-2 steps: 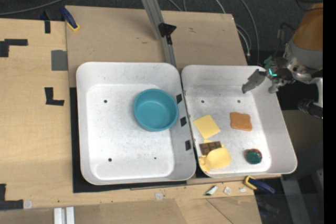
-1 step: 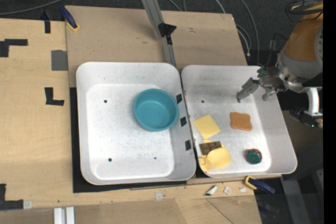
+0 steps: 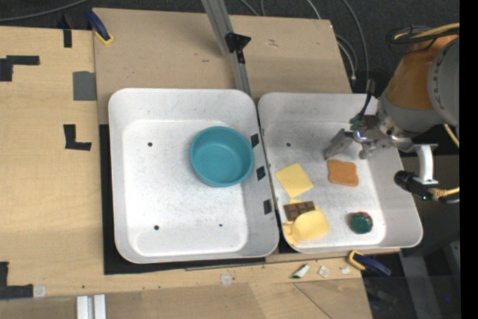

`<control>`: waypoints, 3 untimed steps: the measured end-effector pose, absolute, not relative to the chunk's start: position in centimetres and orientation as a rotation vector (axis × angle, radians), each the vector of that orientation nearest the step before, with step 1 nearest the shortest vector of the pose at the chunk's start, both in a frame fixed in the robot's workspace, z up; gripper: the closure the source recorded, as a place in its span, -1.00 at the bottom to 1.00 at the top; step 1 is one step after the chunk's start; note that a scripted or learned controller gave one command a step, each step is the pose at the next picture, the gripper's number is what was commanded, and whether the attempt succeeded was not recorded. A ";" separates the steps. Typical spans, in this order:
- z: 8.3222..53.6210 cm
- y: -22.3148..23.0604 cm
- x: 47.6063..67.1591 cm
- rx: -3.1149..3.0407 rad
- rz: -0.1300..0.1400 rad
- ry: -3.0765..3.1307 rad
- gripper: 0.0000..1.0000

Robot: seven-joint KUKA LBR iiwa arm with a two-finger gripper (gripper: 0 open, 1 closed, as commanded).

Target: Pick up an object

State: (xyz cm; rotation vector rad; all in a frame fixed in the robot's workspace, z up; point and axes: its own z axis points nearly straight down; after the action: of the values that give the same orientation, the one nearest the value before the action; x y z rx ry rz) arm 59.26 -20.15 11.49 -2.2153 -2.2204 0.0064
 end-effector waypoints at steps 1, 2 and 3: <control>8.8 -20.1 59.3 -2.219 0.003 -2.224 -1.00; 9.8 -20.0 59.3 -2.217 0.003 -2.225 1.00; 16.0 -19.6 59.9 -2.222 -0.004 -2.227 1.00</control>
State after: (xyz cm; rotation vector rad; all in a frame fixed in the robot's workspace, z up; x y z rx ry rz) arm 59.90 -19.57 15.98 -2.2221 -2.2273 -0.0040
